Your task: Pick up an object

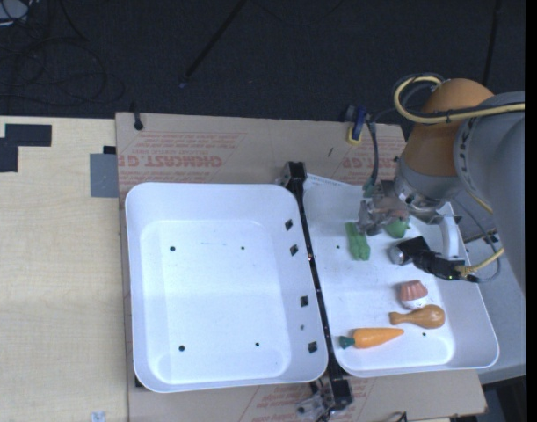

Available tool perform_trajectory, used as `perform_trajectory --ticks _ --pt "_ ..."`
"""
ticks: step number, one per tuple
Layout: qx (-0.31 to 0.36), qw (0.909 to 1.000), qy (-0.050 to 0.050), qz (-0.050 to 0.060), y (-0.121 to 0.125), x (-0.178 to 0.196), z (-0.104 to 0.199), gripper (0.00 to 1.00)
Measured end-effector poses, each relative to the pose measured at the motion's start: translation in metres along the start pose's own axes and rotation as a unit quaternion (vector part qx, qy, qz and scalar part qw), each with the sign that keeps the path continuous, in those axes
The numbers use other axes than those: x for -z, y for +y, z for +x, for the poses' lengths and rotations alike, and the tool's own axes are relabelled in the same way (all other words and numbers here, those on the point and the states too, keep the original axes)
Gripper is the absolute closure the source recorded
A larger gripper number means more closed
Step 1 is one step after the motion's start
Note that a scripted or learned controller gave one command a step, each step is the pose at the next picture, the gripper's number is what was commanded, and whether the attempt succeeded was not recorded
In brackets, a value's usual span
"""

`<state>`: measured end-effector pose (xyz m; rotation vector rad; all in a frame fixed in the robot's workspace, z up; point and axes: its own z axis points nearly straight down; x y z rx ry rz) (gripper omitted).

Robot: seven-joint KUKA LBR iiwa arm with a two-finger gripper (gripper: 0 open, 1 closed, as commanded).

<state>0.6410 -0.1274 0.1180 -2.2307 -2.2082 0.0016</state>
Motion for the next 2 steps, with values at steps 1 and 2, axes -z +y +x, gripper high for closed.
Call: perform_trajectory --ticks 1,2 --pt "0.006 1.0 -0.001 -0.004 0.0039 0.0672 0.0209 1.0" --pt "0.006 1.0 0.0 0.0 0.0023 0.0624 0.0203 0.0"
